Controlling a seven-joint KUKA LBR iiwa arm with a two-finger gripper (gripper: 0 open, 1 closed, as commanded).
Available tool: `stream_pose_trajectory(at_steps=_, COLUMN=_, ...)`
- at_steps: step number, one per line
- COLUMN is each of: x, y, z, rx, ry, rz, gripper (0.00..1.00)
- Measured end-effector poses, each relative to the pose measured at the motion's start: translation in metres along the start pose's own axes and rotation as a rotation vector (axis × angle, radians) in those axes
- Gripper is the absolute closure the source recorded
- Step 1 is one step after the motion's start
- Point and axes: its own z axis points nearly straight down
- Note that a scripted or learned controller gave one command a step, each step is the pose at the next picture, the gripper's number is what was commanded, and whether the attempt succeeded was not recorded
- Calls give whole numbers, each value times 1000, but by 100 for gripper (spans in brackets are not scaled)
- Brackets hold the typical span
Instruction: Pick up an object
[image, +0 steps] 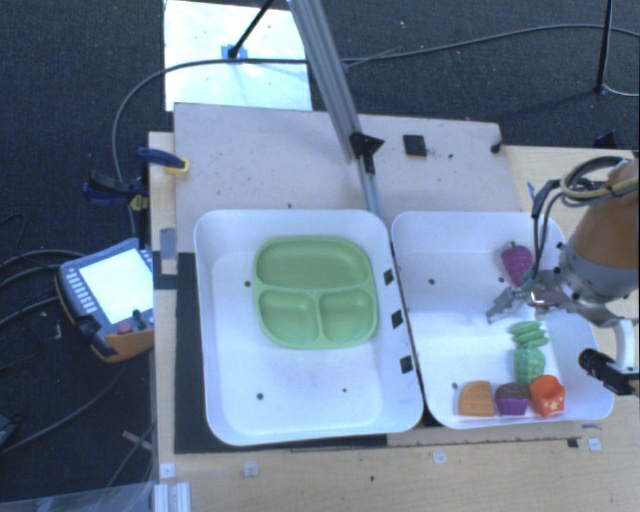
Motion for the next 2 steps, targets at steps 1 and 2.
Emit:
stream_pose_trajectory(at_steps=1, x=-1, y=1, z=-14, rx=-5, ry=-2, rz=-1, gripper=100)
stream_pose_trajectory(at_steps=2, x=1, y=3, z=-57, rx=-6, ry=-2, rz=0, gripper=100)
